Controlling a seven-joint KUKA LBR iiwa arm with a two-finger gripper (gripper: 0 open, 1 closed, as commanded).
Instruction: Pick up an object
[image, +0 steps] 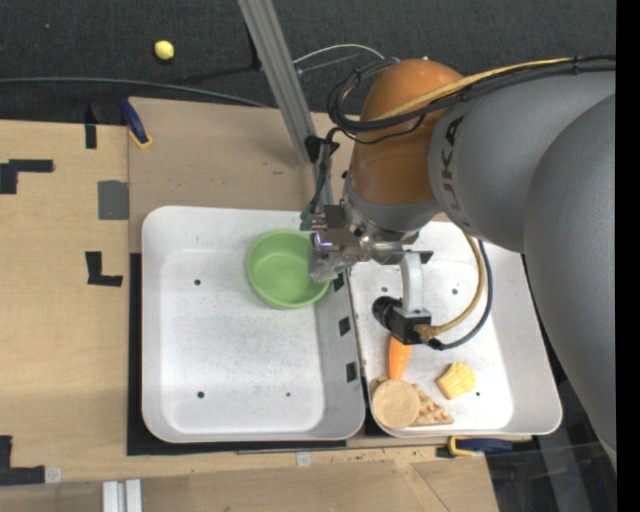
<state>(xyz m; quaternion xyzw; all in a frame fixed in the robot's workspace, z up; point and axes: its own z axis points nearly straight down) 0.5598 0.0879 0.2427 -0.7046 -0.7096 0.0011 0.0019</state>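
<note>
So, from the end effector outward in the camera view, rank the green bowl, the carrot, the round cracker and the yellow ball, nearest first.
1. Green bowl, left bin, right beside the end effector.
2. Carrot, right bin, lower down.
3. Round cracker, right bin's near edge, just past the carrot.
4. Yellow ball, on the dark floor, upper left.

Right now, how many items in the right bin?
4, by the near wall of the right bin: orange carrot, round tan disc, yellow corn piece, a waffle-like piece beside the disc. The arm may hide more.
</note>
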